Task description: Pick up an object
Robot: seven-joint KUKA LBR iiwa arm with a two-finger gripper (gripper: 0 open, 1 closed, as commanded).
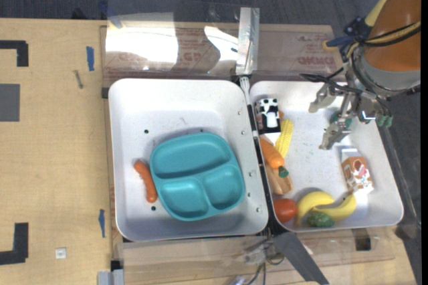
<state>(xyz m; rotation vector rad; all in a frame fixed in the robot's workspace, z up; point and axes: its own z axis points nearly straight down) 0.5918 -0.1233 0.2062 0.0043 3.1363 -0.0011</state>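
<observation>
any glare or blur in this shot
In the camera view, strong glare washes out the clear panel behind the left bin; the claw looks slightly soft; the teal tray and banana are evenly lit and sharp.

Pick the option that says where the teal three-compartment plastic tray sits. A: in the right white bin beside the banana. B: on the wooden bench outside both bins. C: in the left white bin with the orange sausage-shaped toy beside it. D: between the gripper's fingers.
C: the teal three-compartment plastic tray lies in the left white bin, with the orange sausage-shaped toy just off its left edge.
</observation>
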